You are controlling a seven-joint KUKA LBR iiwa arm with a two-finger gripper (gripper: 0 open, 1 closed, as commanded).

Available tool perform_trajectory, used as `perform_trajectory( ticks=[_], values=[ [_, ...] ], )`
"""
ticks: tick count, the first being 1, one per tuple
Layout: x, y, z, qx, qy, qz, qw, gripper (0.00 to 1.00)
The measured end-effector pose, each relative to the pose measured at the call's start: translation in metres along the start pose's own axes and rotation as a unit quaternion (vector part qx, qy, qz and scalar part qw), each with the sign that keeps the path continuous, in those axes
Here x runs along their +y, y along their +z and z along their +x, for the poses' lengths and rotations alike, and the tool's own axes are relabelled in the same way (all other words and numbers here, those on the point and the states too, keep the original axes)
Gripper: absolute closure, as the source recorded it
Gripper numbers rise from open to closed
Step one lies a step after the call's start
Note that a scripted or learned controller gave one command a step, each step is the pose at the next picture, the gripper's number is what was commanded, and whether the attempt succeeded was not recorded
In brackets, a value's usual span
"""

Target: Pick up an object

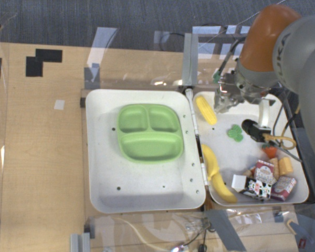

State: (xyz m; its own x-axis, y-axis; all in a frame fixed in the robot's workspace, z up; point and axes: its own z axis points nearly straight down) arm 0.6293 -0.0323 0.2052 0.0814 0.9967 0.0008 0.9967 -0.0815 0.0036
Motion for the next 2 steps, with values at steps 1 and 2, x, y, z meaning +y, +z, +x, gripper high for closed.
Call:
perform_trajectory(
  ticks=[1,2],
  values=[
    [-0.001,-0.036,0.040,0.000,-0.031,-0.001,0.9995,1.00],
    [-0.043,-0.049,-0.064,-0.001,0.004,-0.001,1.0000,1.00]
  ],
)
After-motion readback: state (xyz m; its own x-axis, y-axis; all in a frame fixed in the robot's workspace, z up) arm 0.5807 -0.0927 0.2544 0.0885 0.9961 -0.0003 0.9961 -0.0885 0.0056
